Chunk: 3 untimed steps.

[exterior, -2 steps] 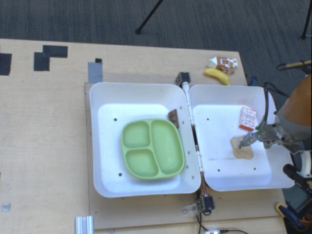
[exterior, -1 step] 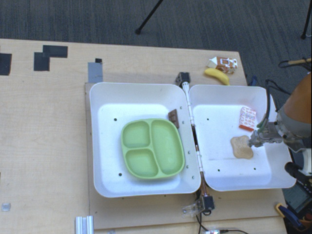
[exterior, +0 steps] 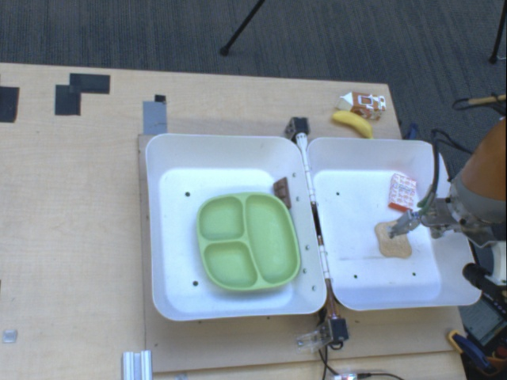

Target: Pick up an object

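Nearest you, the green plate (exterior: 249, 241) fills the left bin (exterior: 166, 236); your target, the tan flat piece (exterior: 394, 241) right of it, looks light and stiff, so pinch its edges, though the fingers' (exterior: 405, 223) spread is unclear.

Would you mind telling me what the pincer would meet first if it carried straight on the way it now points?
Most likely the tan bread-like piece in the right bin: the pincer points left and downward just over it, though the height between them is unclear.

We note a divided plate (exterior: 248, 242) in the left bin (exterior: 170, 291); a flat piece (exterior: 394, 241) and packet (exterior: 402, 191) in the right bin (exterior: 372, 295).
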{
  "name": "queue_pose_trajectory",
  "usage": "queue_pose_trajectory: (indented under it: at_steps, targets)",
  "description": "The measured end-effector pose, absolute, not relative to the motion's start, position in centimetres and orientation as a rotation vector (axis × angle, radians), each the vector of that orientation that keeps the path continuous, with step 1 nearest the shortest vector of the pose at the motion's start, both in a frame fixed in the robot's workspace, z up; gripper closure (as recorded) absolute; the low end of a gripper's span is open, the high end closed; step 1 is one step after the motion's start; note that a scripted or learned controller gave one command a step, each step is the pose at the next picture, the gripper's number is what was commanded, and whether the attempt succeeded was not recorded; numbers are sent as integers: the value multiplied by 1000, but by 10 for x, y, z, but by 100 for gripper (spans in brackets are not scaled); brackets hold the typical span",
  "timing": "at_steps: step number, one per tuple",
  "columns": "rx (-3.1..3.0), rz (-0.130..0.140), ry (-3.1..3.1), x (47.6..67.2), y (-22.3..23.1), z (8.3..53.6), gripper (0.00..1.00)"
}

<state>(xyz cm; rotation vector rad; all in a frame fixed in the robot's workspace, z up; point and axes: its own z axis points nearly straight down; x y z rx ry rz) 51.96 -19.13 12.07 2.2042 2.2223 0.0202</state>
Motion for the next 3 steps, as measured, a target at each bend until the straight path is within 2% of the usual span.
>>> queue_pose_trajectory:
  at_steps: [1,2,3]
  targets:
    - [2200,24,2222,521,-191,132,100]
    - [2200,24,2222,521,-191,131,0]
    - [2213,6,2220,489,-146,87,0]
